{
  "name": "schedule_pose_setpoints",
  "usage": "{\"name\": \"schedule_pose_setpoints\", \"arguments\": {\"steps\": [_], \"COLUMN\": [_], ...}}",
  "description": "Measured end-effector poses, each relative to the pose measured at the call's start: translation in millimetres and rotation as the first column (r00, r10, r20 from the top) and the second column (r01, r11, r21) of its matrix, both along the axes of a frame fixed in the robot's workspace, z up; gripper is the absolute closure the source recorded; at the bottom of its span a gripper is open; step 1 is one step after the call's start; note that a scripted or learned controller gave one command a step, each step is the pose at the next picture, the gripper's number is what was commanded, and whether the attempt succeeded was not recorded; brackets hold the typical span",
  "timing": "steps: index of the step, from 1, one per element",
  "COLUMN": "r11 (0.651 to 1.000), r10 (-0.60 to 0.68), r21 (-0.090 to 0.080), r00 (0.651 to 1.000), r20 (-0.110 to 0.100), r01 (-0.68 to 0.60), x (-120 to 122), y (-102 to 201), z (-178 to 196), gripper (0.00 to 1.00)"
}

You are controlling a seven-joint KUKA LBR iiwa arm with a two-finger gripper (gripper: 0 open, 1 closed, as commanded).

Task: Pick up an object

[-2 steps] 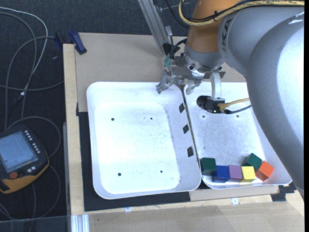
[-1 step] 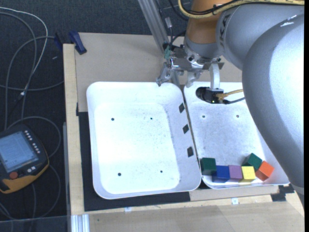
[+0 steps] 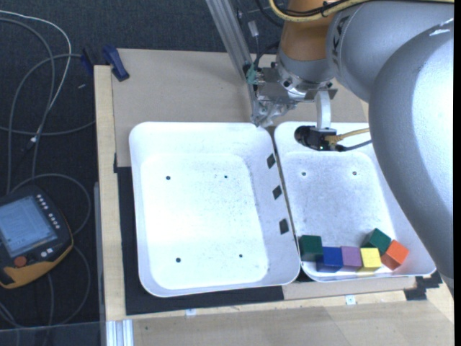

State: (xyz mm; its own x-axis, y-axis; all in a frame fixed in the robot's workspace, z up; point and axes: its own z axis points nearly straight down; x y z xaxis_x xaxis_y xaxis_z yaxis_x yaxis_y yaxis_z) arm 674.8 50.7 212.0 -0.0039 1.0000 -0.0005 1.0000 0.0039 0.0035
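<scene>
the arm [image 3: 374, 56] reaches in from the right with its orange band [image 3: 310, 6] high over the back of the bench, and the gripper [image 3: 268, 112] hangs at the far rim where the two bins meet, well apart from anything it could lift; whether it is parted or closed cannot be told from here, as the tip is small and dark against the rim, and nothing is seen in it. the things to pick lie crowded in the near right corner of the right bin [image 3: 338, 193]: a dark green block [image 3: 310, 246], a blue block [image 3: 332, 256], a purple block [image 3: 351, 255], a yellow block [image 3: 369, 256], an orange block [image 3: 395, 253] and a second green block [image 3: 378, 238], touching in a curved row against the wall, probably slid there along the sloped floor. that packing will likely make a clean grasp awkward. the left bin [image 3: 202, 207] is white and speckled. both bins sit on a tan bench [image 3: 180, 85] over dark carpet, with cables [image 3: 43, 71] and a handheld pendant [image 3: 29, 233] on the floor at left.
</scene>
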Motion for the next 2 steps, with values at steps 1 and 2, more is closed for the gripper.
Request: {"name": "schedule_pose_setpoints", "arguments": {"steps": [1,2], "r11": [1.000,1.000], "r10": [0.000,-0.006], "r21": [0.003,-0.001], "r00": [1.000,1.000], "r20": [0.006,-0.015], "r01": [0.000,0.006], "x": [-33.1,-37.9], "y": [24.6,14.0], "z": [92.7,-6.6], "gripper": [1.00,1.00]}}
